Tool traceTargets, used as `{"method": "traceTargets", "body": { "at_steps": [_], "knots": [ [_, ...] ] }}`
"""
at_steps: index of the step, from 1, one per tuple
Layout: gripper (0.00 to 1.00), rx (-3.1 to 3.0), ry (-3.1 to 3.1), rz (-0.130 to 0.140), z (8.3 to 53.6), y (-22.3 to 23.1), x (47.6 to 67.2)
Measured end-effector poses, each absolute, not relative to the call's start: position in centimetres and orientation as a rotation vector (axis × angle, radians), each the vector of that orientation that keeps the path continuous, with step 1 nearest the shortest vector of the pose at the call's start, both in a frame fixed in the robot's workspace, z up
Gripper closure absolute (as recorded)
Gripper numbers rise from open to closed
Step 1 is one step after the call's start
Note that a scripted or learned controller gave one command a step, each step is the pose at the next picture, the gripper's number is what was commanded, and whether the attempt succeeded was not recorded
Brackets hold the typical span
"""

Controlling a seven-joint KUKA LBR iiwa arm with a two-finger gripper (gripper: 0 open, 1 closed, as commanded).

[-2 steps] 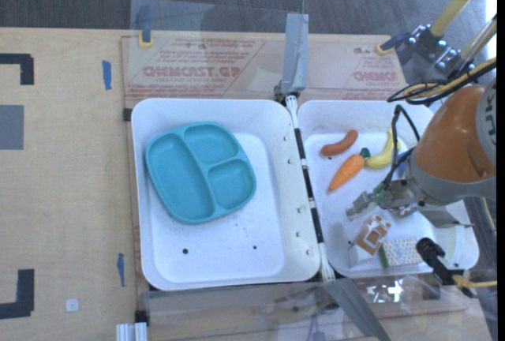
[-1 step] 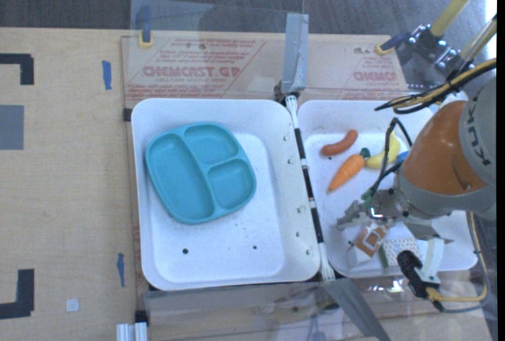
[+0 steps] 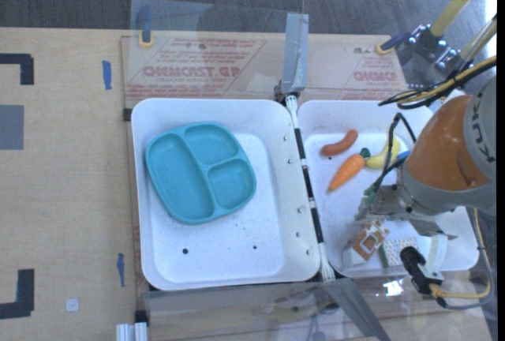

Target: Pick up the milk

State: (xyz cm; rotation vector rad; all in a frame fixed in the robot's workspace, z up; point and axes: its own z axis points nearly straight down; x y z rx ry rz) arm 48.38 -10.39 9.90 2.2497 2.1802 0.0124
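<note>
Milk carton (image 3: 369, 240) lies tilted at lower edge of right bin (image 3: 335, 118), lower right of frame. Claw (image 3: 379, 215) sits just above carton, under grey-orange arm (image 3: 450, 150); claw opening cannot tell. Farther up: carrot (image 3: 346, 171), sausage (image 3: 339, 144), yellow item (image 3: 387, 156). Left bin (image 3: 272, 252) holds teal divided plate (image 3: 200, 171).
</note>
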Motion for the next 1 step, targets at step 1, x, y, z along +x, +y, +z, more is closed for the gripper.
{"method": "traceTargets", "body": {
  "at_steps": [1],
  "knots": [
    [1.0,2.08,2.355,-0.001,18.4,-5.44,47.98]
  ]
}}
